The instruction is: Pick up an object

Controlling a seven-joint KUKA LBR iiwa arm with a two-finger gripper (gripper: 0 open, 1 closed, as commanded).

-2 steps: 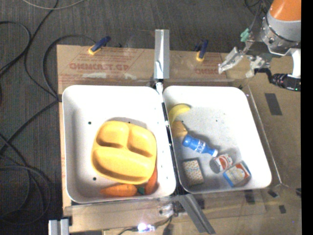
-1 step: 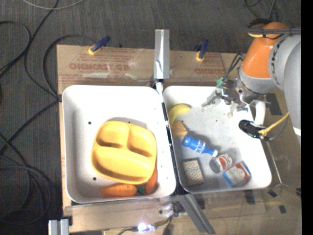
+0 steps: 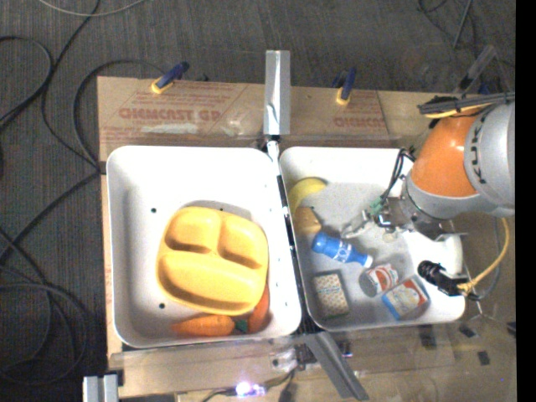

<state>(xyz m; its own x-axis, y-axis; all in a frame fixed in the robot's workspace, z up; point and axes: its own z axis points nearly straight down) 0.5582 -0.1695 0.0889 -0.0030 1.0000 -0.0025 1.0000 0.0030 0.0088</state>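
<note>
The right bin holds a blue bottle lying on its side near the middle. Close by are a small tin, a red and blue packet and a checkered block. A yellow fruit lies at the bin's far left, with a tan piece just below it. My gripper hangs low over the bin's middle, just up and right of the blue bottle's cap end. Nothing shows held in it.
The left bin carries a large yellow divided tray with a carrot and another orange piece at its front edge. The arm's orange band overhangs the right bin's right side. A metal divider stands behind the bins.
</note>
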